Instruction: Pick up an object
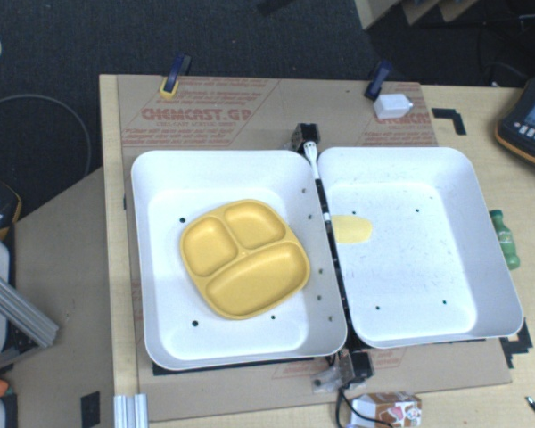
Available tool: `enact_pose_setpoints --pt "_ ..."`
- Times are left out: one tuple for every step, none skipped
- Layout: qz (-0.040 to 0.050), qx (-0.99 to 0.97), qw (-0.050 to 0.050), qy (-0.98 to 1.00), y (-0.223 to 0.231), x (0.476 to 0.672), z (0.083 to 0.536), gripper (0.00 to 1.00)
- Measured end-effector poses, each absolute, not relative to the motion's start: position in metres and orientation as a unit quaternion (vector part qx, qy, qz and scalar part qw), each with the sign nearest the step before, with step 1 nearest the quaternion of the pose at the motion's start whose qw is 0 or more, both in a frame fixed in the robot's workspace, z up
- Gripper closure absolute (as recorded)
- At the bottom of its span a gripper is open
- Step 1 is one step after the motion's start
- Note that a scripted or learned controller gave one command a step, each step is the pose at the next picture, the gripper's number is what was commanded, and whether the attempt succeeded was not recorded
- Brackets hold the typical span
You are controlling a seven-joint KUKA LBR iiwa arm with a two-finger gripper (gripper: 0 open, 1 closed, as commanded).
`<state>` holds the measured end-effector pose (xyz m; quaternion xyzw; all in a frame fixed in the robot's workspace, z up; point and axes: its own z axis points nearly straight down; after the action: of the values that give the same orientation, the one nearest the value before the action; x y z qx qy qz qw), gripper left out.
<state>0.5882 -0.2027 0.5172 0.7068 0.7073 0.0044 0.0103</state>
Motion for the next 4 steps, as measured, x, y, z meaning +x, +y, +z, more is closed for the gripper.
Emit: enact_pose_setpoints --pt "0.0004 0.706 0.005 0.708 -0.202 0.590 0.517 1.00" --pt "-0.0033 0.708 -0.007 0.706 -0.206 0.562 0.391 1.00" --pt "-0.0018 0.705 -0.005 0.709 -0.141 0.549 0.309 1.00" --pt "0.0008 0.706 -0.001 0.708 -0.102 0.477 0.361 1.00"
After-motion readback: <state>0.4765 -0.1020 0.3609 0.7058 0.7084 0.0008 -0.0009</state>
